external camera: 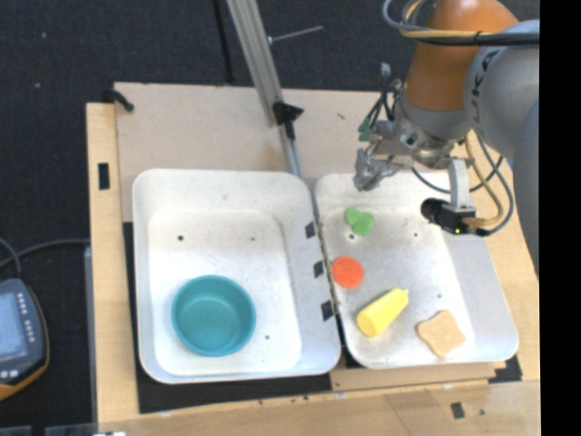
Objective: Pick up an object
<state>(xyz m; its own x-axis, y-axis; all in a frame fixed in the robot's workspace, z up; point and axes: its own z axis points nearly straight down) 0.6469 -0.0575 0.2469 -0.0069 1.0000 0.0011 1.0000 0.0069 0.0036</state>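
We found the gripper [366,178] hanging over the far end of the right bin [481,271], with the green object [359,221] lying just nearer the camera from it, apparently a short way below; whether the claw was open or closed we could not tell. Past it along the bin's white floor lay an orange ball [348,272], a yellow piece [381,312] lying slantwise and a tan block [441,333], all apart, leaving room to descend.

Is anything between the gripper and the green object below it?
Nothing visible. The gripper hangs over the right bin's far end, and the green object lies just nearer the camera on bare bin floor, apart from the orange object.
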